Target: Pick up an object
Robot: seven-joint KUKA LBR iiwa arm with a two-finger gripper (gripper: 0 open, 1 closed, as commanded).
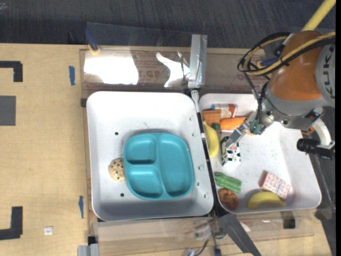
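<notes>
My gripper (230, 142) hangs over the left part of the right bin (298, 169), its dark fingers pointing down and left. Just below it lies a small black-and-white toy (232, 154), and to its left a yellow banana (212, 140). An orange carrot-like piece (232, 124) and a small orange carton (221, 111) lie behind it. Nothing shows between the fingers. Whether they touch the toy is unclear.
The right bin also holds a green piece (228, 182), a reddish fruit (228, 198), a second yellow banana (266, 198) and a pink patterned box (275, 184). In the left bin (101, 111) sit a teal divided plate (158, 165) and a cookie (116, 169).
</notes>
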